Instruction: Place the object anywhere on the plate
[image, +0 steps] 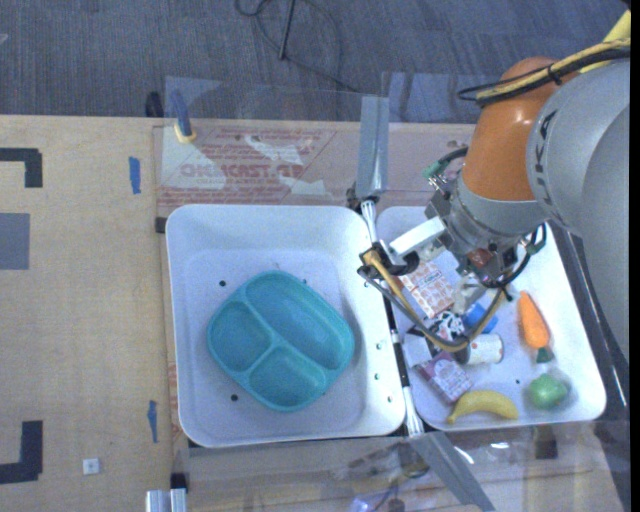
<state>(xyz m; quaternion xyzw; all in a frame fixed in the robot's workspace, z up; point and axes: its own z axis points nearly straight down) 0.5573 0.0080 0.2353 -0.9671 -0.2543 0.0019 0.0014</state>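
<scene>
My hand is low in the right bin, above a box near its left wall, fingers hidden so I cannot tell their state, and the teal plate lies in the left bin.

The plate is a teal, three-compartment tray, sitting flat and a bit skewed in the left bin. Nothing's on it. Its two smaller sections face front-left, and the big one runs along the back-right.
</scene>
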